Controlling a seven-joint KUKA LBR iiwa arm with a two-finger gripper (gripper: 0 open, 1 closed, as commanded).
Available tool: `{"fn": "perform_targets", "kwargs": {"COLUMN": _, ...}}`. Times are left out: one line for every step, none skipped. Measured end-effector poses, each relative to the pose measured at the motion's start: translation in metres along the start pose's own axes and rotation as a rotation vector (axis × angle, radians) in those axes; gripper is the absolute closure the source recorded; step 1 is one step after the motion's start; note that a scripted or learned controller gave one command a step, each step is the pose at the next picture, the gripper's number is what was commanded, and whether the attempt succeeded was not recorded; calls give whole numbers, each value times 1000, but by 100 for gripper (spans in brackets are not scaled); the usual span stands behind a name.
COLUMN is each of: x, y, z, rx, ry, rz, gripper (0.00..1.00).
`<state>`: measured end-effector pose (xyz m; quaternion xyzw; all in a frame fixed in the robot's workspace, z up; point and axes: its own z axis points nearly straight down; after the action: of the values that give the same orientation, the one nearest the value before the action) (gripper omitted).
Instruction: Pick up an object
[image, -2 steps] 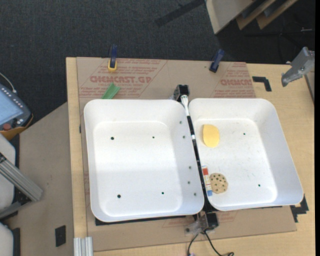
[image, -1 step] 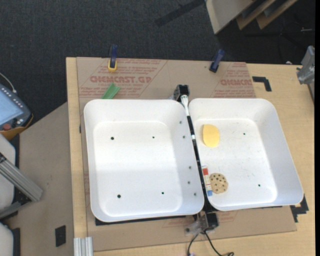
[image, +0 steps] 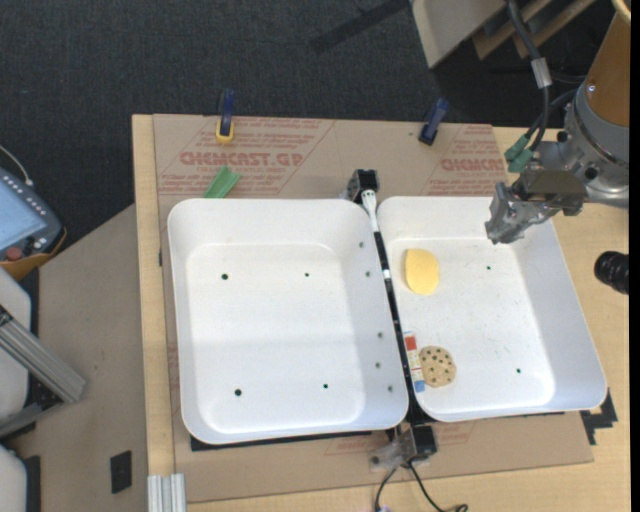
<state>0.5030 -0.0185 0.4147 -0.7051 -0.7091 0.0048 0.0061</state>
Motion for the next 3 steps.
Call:
{"fn": "perform_targets", "kwargs": {"x": 32, "y": 17, "z": 122, "rx": 0, "ry": -1, "rz": 3, "gripper": 100}}
{"fn": "perform_targets", "kwargs": {"x": -26, "y": 8, "z": 131, "rx": -11, "ry": -2, "rz": 12, "gripper": 100}}
{"fn": "perform_targets", "kwargs": {"x": 32, "y": -11, "z": 128, "rx": -11, "ry": 1, "rz": 0, "gripper": 100}}
